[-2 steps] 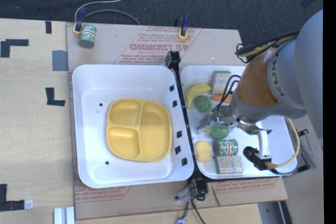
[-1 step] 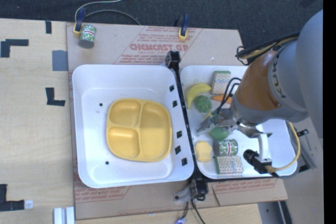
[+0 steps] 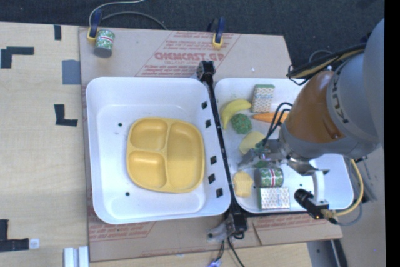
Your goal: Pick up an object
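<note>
My gripper is low in the right bin, under the grey and orange arm. Just below it lies a small can with a green and red label. A pale yellow piece sits right above the gripper and a yellow lump lies to its lower left. Farther up are a banana, a green broccoli-like piece, a carrot and a small patterned box. Another speckled box rests near the bin's front wall.
The left bin holds a yellow divided plate. A black divider with clips runs between the bins. A small can stands on the cardboard at the back left, beside two clamps and a cable.
</note>
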Robot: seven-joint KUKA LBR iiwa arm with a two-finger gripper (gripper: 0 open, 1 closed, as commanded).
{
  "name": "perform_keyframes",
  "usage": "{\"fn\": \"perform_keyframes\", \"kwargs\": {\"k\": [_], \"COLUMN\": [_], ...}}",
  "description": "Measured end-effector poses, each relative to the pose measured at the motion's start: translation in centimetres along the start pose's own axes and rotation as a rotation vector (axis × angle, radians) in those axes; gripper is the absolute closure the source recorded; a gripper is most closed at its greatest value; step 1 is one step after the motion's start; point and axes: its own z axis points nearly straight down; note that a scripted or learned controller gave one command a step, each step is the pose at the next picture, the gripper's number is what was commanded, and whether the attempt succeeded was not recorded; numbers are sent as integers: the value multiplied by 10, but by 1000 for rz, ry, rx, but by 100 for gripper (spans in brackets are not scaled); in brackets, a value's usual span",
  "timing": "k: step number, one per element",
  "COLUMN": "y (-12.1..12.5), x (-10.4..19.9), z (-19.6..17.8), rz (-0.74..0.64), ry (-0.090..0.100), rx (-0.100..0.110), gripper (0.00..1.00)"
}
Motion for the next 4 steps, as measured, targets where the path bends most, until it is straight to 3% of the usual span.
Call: {"fn": "perform_keyframes", "kwargs": {"k": [1, 2, 3, 4], "y": [1, 0, 59, 98], "x": [0, 0, 4, -2], "z": [-10, -10, 1, 2], "rz": [0, 0, 0, 0], "ry": [1, 2, 2, 2], "rx": [0, 1, 6, 6], "gripper": [100, 0, 0, 0]}}
